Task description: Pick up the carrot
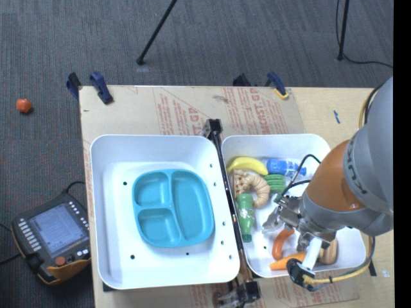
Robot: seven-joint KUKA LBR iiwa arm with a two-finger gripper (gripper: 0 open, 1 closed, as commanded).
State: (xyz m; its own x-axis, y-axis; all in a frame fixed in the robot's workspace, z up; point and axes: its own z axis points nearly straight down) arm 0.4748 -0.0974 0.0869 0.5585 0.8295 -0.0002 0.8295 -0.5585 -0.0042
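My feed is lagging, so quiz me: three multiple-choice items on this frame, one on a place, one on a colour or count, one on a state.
1. Where is the carrot?
A. right bin, near front wall
B. on the blue tray
C. on the floor

2. How many compartments has the tray?
A. two
B. three
C. five

3. How does the green bottle lie?
A. on its side in the left bin
B. on the tray
C. in the right bin, by the left wall

Answers:
1 A: the orange carrot lies low in the right bin, beside the gripper.
2 B: ridges split the tray in three.
3 C: the bottle sits beside the bin's left wall.
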